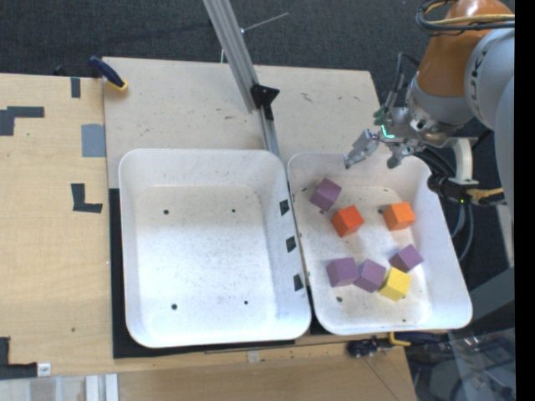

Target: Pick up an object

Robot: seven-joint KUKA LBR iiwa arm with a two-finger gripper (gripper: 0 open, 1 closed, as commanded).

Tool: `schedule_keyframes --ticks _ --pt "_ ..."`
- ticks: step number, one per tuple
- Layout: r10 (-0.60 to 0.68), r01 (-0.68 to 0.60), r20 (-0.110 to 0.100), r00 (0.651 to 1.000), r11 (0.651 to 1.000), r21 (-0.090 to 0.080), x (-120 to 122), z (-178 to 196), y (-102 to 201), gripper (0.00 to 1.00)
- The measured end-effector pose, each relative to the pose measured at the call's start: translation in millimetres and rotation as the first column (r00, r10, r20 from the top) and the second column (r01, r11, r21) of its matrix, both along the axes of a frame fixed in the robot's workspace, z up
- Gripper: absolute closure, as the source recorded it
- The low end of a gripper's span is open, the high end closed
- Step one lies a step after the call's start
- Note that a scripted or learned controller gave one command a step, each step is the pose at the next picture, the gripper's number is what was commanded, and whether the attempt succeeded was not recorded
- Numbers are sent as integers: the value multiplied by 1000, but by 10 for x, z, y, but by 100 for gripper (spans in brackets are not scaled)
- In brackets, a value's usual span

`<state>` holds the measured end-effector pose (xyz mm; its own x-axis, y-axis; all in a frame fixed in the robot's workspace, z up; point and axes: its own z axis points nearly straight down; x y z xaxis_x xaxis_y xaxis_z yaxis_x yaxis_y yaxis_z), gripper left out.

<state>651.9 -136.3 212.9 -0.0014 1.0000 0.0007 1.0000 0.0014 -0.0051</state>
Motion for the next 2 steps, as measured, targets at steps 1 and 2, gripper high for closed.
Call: schedule_keyframes --ticks 1,2 --pt "1 -1 4 1000 1000 -2 9 25 -2 0" --pt "-1 1 -2 1000 1000 -2 -71 -517 -77 0"
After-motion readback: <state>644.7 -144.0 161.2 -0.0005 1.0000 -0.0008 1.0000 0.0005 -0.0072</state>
